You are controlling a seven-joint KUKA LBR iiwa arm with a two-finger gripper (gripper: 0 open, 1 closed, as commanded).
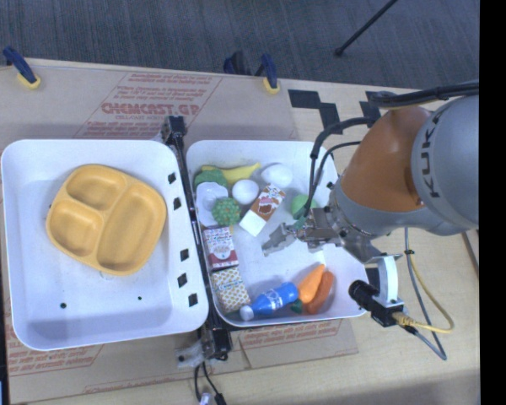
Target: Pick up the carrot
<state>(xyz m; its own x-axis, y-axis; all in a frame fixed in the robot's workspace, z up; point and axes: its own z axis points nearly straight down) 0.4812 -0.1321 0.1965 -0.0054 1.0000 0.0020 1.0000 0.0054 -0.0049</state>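
The carrot (313, 280) is a short orange piece lying in the front right part of the right bin (341, 314), tilted, with a red-orange toy (325, 290) pressed against its right side and a blue bottle (272, 299) just to its left. My gripper (277, 238) hovers over the middle of that bin, up and to the left of the carrot and apart from it. Its fingers (271, 244) look open, with nothing between them. The arm's grey and orange body covers the bin's right wall.
The right bin also holds a banana (239, 173), a white egg (277, 175), a broccoli (226, 211), a white block (252, 223) and two small boxes (221, 245) along its left wall. A yellow divided plate (106, 218) lies in the left bin (17, 251).
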